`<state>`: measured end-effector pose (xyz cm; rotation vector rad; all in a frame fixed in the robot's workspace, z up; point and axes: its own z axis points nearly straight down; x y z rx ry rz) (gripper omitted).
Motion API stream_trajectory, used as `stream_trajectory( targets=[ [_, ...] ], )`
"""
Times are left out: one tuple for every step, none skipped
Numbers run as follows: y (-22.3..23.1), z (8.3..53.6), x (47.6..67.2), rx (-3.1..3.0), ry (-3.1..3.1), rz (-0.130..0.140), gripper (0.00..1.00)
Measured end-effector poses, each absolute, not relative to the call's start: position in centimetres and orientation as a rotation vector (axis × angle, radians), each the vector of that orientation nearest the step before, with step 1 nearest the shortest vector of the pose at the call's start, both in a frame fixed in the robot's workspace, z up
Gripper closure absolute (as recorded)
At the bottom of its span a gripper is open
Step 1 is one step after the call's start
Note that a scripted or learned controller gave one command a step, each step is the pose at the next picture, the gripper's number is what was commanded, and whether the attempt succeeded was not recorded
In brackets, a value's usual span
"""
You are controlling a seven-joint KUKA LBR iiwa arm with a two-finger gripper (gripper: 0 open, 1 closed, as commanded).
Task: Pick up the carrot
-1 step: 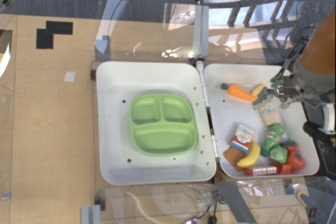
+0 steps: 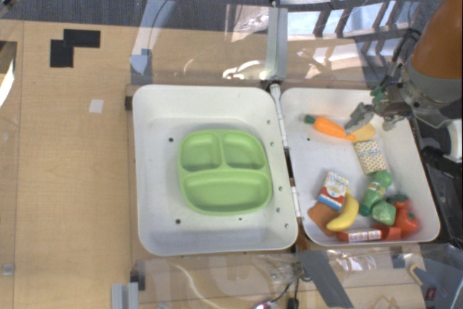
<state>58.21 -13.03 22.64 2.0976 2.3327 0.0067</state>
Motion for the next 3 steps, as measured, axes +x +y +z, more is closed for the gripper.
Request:
stream_trajectory(
  targets=[
    [-12.3, 8.9, 63.0, 2.040, 2.376, 0.010, 0.00],
    [-12.1, 10.1, 63.2, 2.039, 2.378, 0.016, 1.00],
    [-4.6, 20.1, 67.0, 1.950, 2.455, 0.010, 1.00]
  ],
)
